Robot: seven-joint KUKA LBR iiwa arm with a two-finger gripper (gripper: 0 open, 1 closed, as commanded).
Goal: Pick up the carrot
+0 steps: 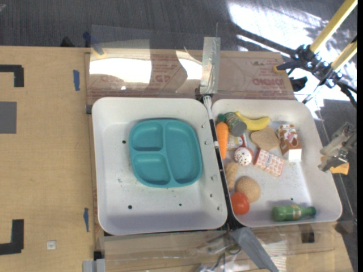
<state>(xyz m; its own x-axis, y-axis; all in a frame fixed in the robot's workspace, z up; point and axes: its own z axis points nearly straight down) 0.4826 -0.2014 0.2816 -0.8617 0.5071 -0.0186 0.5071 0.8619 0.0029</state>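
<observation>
Nearest the lens, at the near wall of the right-hand shallow white bin: green plastic bottle, lying on its side. Just left of it, at the near-left corner: round red toy tomato, touching a tan bread roll on its far side.

Task item: orange toy carrot with green leafy top. Located in the right-hand bin, lying flat along the left wall, just beside the seam between the two bins. Leafy end pointing toward the far wall. Bordered on the right by a dark green can and a white ball with red spots. Not lifted; resting on the bin floor.

Further right in the same bin: yellow toy banana, tan bread slice, pink chequered packet, brown-and-white carton.

Left-hand shallow white bin: holding a teal three-compartment plastic plate, set near the centre.

Two-finger gripper: positioned at the right rim of the right-hand bin, well apart from the carrot, with the toy food between. Nothing visibly gripped. Open or closed condition: cannot tell at this resolution.
</observation>
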